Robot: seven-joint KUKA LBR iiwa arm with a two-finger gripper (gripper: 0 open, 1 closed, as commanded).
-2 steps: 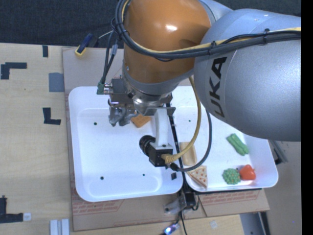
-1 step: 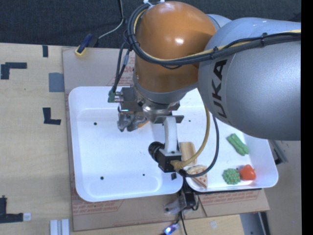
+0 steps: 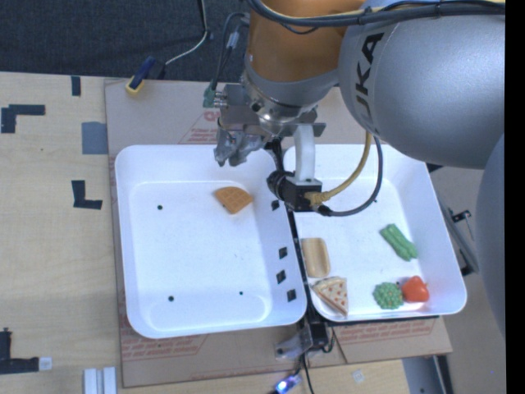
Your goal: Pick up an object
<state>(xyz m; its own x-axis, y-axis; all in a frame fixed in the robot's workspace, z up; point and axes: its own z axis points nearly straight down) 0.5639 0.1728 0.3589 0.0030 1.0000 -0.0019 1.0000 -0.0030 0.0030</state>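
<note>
Hovering at 12 o'clock of waffle piece (image 3: 234, 199): gripper (image 3: 234, 150), finger state indiscernible; approach step; next, descend onto it.

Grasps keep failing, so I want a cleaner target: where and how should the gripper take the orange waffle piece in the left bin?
The waffle piece lies flat and alone on the left bin floor. Probably best: come straight down and pinch across its narrower span, fingers on opposite edges. The gripper hangs just above and behind it.
</note>
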